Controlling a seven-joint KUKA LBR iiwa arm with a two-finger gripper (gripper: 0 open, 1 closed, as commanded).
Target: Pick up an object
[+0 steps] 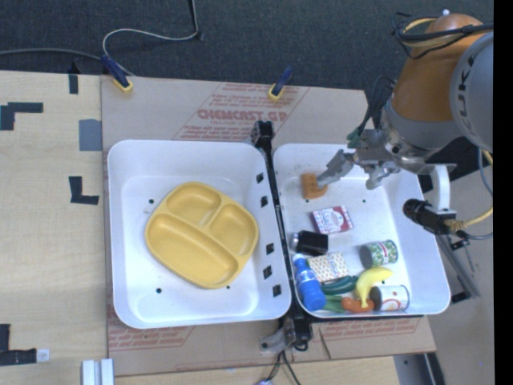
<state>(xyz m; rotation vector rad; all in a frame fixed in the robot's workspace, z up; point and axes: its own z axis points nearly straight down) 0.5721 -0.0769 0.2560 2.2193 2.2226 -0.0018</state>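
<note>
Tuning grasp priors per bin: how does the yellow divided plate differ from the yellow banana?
The yellow divided plate lies by itself in the left white bin; the yellow banana is crowded among other items in the right white bin. The plate is far larger. The plate is flat, with compartments; the banana is a curved solid. Both are yellow, and both are apart from the gripper.

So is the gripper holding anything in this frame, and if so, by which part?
Nothing is held. The gripper hangs open over the right bin, fingers spread; the small orange-brown item lies on the bin floor just beside its left fingertip.
</note>
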